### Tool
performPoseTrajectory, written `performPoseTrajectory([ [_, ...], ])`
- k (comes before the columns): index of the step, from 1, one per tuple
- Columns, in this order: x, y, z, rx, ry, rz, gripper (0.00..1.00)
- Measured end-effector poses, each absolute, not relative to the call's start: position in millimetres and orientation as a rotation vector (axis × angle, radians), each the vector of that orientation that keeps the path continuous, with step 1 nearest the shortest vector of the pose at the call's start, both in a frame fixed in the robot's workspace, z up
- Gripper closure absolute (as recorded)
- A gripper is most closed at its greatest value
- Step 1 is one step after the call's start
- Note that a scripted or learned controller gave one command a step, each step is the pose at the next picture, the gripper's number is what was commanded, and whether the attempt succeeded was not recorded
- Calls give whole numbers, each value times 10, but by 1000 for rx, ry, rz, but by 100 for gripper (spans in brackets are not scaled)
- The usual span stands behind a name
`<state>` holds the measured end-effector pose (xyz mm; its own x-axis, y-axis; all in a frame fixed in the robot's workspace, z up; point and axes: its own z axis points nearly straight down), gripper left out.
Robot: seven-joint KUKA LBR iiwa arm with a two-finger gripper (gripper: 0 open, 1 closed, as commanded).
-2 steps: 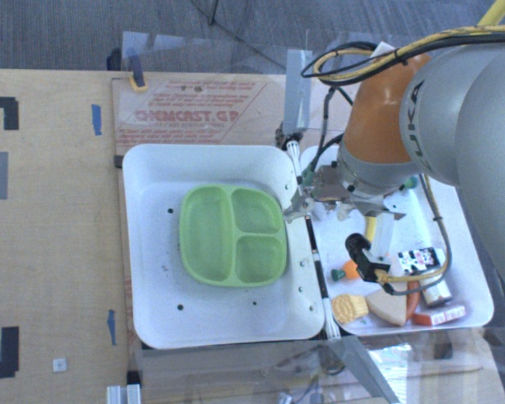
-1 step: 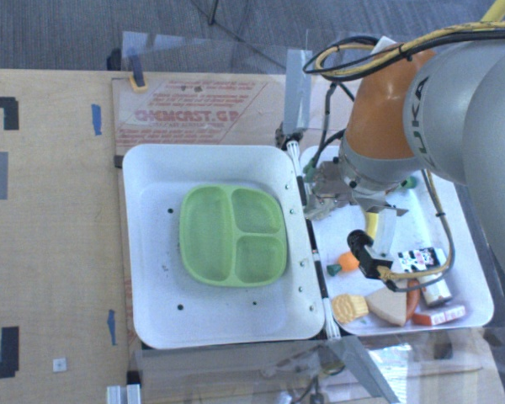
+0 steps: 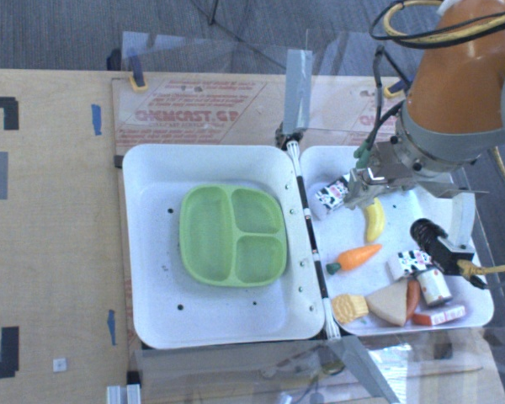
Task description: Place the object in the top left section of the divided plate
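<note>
The gripper (image 3: 364, 185) hangs low over the right bin (image 3: 480, 310), between a small black-and-white cow toy (image 3: 331, 195) and a banana (image 3: 374, 220); whether it grips anything, I cannot tell. The orange-banded arm reaches in from the far right. The green divided plate (image 3: 233, 235) sits in the left bin (image 3: 151, 225).

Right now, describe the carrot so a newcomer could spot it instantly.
Look in the right bin, near its left wall. The carrot lies below the banana and above the cracker. It alone is orange with a green tip.
</note>
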<state>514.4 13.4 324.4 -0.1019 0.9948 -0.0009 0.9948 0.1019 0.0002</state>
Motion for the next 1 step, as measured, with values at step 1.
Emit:
performPoseTrajectory([
  [1,4794,-612,2416,2007,2417,-1,100],
])
